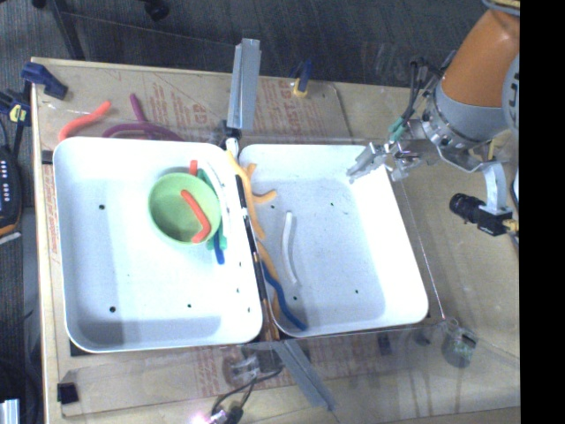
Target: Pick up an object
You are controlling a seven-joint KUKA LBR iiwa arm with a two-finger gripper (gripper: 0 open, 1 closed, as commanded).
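The metal two-finger gripper (pixel 369 163) hangs over the upper right corner of the right shallow white plastic bin (pixel 371 272), its slim fingers (pixel 360 168) pointing left and slightly down toward the bin floor. The fingers look close together with nothing between them, though whether they are fully closed I cannot tell at this size. They touch no object.

Within the right bin, the floor below and to the left of the gripper lies bare and wide; the loose things crowd the bin's left wall. A thin white curved strip (pixel 289 247) lies left of the bin's centre, its long axis running nearly top to bottom, well apart from the gripper. An orange bent strip (pixel 257 203) sits against the left wall near the top, and a blue curved strip (pixel 281 300) follows that wall toward the lower edge.

Left of the right bin, touching it, the left shallow white plastic bin (pixel 115 281) holds a green round bowl (pixel 181 210) with a red curved strip (pixel 198 212) inside it.
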